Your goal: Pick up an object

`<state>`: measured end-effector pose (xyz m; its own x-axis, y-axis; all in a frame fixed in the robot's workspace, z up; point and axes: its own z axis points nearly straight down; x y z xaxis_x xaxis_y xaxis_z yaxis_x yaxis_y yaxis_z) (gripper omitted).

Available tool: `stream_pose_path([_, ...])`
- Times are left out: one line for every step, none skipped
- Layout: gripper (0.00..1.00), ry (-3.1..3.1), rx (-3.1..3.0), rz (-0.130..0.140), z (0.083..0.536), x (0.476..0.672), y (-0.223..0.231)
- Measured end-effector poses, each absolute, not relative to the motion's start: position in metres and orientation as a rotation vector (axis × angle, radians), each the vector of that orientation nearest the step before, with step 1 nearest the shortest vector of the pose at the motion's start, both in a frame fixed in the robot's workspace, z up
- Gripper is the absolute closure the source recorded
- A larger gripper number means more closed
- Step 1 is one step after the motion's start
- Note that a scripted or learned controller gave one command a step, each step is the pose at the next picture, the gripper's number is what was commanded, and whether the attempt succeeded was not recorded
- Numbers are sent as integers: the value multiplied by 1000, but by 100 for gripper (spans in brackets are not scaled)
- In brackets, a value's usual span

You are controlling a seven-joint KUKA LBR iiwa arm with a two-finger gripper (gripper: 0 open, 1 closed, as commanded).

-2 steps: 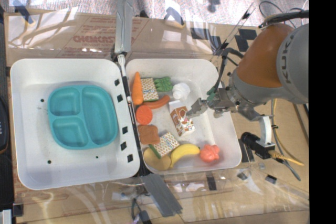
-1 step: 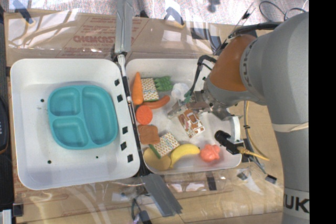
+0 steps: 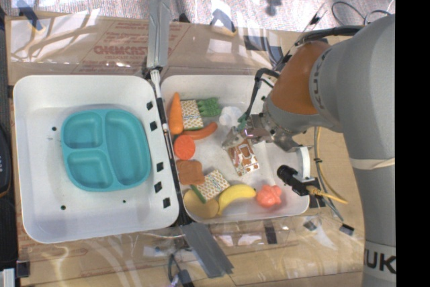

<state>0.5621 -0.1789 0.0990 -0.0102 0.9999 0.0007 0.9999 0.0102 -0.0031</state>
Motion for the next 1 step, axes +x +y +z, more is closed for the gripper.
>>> stream_pose_path([100,-2121,-2316,2,197,598,-175])
